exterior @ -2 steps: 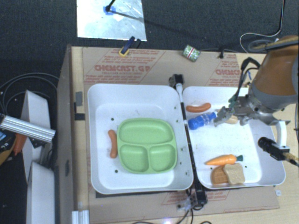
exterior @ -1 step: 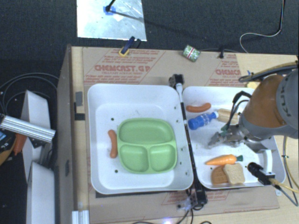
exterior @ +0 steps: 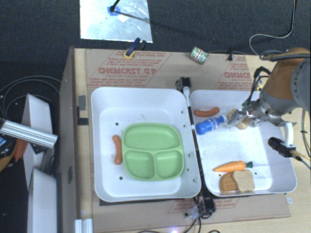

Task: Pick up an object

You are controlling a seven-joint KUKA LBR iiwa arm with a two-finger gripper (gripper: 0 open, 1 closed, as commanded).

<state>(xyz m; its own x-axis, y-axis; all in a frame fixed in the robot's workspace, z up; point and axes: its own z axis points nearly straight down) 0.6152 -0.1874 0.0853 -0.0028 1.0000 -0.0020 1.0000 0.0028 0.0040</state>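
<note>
Hand (exterior: 239, 117) low in right bin (exterior: 272, 144), far edge; finger spread indiscernible, hold unconfirmed. Blue bottle (exterior: 209, 125) just beside it, sausage (exterior: 206, 112) behind. Carrot (exterior: 232, 166) and bread (exterior: 244, 180) at near edge.

Bright, even overhead light; the white bins (exterior: 146, 98) nearly wash out, glare flares off the foil sheet (exterior: 115, 13) at upper left, shadows stay soft, detail slightly grainy.

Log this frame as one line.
gripper low in right bin, beside blue bottle | grasp: unconfirmed | carrot, bread, sausage untouched
</note>
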